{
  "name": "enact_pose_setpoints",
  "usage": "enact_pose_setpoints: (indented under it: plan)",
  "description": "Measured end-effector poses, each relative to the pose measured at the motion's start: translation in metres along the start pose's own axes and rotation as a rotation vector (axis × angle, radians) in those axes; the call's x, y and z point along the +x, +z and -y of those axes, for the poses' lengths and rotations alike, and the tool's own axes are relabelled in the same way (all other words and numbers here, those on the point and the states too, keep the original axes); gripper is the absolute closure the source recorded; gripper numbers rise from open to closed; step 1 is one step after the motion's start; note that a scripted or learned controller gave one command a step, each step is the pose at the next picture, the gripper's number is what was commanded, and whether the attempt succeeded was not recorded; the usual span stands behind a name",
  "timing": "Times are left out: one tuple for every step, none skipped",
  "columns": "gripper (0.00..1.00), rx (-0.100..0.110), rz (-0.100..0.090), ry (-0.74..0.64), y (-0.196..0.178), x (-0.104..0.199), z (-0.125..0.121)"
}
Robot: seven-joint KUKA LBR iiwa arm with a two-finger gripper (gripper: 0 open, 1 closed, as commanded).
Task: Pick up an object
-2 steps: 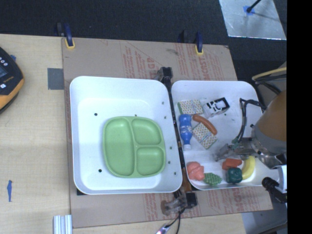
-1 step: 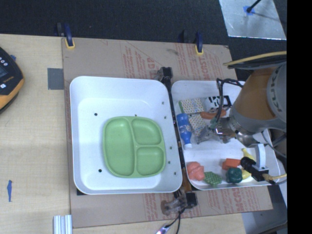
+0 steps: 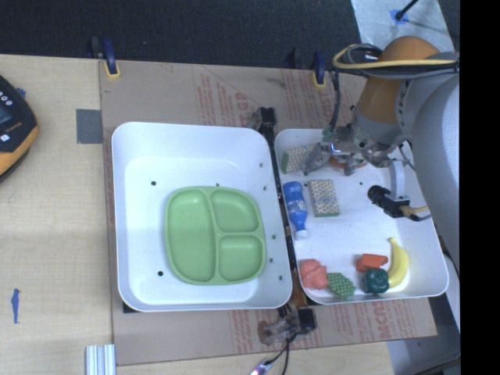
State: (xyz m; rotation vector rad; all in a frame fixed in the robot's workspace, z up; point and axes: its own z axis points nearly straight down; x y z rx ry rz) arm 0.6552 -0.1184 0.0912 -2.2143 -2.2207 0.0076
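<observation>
The left bin (image 3: 125,209) carries a green tray (image 3: 213,235) near its middle. In the right bin (image 3: 355,241), a blue bottle (image 3: 295,207) lies along the left wall, a patterned packet (image 3: 323,198) just beside it. Food toys crowd the near edge: pink piece (image 3: 312,273), carrot (image 3: 372,261), banana (image 3: 399,262). The tool (image 3: 337,156) sits low at the far edge; whether it is open, I cannot tell. So close to the wall, it may catch the rim or close on nothing. No label reads clearly; the red cardboard print is too faint.
</observation>
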Motion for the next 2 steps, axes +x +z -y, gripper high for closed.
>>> enact_pose_setpoints:
  plan:
    - [0.0, -0.003, 0.001, -0.001, -0.001, 0.007, 0.053]
    - [1.0, -0.001, 0.001, -0.003, -0.011, 0.007, 0.053]
